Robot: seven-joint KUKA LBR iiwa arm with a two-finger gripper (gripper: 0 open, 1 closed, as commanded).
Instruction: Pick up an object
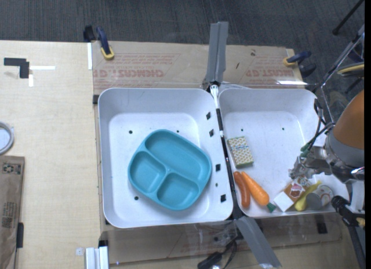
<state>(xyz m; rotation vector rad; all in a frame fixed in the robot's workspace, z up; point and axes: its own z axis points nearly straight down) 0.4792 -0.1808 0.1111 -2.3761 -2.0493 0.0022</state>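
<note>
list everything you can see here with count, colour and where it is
bins: 2, white, side by side on the bench
divided plate: 1, blue, in the left bin
sponge: 1, yellow-green, right bin near its left wall
carrots: 2, orange, right bin, front left, lying side by side
small pile of items: several, mixed white, red, yellow and grey, right bin's front right corner; too small to name each
clamps: 2, blue and yellow, at the cardboard's far corners
tape roll: 1, clear or grey, left edge of the bench
arm: 1, grey with orange band, reaching in from the right
gripper: 1, dark metal, low over the pile in the right bin
</note>
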